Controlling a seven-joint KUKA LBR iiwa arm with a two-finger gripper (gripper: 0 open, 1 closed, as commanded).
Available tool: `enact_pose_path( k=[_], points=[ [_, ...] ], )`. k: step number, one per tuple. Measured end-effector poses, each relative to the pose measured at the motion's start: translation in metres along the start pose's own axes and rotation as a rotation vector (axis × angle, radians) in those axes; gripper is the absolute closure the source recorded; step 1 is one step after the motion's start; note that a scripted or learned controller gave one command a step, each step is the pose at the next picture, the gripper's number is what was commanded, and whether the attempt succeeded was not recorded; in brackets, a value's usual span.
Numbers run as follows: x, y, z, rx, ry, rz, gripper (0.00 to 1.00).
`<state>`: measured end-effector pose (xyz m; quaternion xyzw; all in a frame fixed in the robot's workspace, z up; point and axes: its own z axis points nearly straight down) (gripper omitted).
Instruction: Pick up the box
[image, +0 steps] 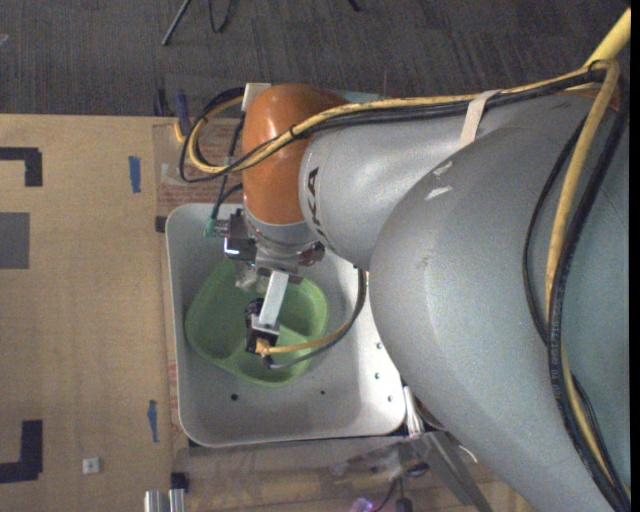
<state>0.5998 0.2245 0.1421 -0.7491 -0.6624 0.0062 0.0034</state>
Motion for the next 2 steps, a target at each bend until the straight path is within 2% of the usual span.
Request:
enact_pose_path(
  k=[1, 2],
  points=[
    [-0.002, -0.016, -0.083, -0.01, 0.0, -0.449, 1.0],
    [-0.01, 0.001, -0.114, -0.014, -0.001, -0.841, 1.0]
  ],
)
